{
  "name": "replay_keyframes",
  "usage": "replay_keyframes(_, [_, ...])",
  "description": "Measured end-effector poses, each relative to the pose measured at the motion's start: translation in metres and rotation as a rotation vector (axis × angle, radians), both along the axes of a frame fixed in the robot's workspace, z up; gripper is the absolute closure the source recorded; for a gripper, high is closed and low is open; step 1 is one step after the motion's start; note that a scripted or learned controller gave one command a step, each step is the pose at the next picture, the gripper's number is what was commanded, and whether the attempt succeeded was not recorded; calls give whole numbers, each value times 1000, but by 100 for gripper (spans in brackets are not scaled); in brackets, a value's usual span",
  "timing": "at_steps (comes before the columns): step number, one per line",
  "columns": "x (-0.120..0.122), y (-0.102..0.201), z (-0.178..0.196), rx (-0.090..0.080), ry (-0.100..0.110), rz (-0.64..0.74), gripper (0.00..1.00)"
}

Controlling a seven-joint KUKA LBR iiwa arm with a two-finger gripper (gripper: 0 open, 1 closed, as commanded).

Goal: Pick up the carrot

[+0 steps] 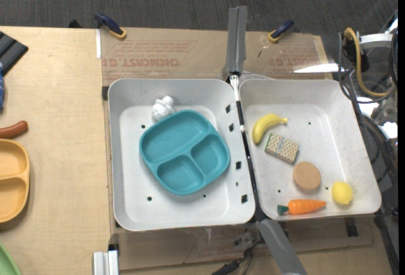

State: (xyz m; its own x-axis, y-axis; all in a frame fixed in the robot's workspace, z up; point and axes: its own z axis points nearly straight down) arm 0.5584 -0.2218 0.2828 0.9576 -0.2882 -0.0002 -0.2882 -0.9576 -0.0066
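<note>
The carrot (304, 207) is orange with a green stub at its left end. It lies flat along the near wall of the right bin (354, 117), pointing right. A yellow lemon (342, 193) sits just right of its tip, and a tan round disc (307, 176) lies just behind it.
The right bin also holds a banana (266, 126) and a speckled cracker-like block (281, 148). In the left bin (123, 160) lie a teal divided plate (184, 152) and a small white crumpled object (162, 107). Cables (364, 71) hang at the far right. An orange tray (12, 182) and a sausage (12, 129) rest on the bench at left.
</note>
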Motion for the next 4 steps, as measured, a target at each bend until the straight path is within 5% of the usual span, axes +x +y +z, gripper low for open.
replay_keyframes(1, [11,102,-36,1,6,-8,100])
replay_keyframes(2, [-4,0,26,1,-2,91,100])
replay_keyframes(3, [69,2,-64,1,5,-235,100])
replay_keyframes(4, [36,93,-98,1,6,89,100])
